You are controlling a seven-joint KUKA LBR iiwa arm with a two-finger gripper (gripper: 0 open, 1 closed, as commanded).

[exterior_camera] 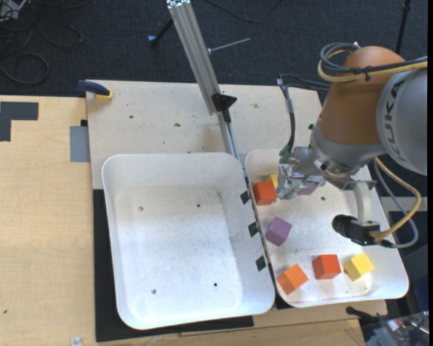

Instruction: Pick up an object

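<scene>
While the gripper [297, 181] hangs low over the upper left corner of the right bin [390, 283], whether it is released or clenched I cannot tell; the wrist hides that part. An orange-red cube [264, 192] sits just beside it, close to the bin's left wall, with a yellow block [273, 182] peeking out behind it. A purple cube [278, 231] lies near, lower down, and an orange cube [293, 277], a red cube [326, 267] and a yellow cube [359, 266] line the bin's lower edge. The left bin [123, 193] stands alongside.

My guess is that the orange-red cube is the nearest target. Its spot by the wall looks risky: a descent could clip the rim or nudge the cube against the yellow block instead of straddling it. Crowded neighbours could also mean a pinch on a corner, and a slip on lifting.
</scene>
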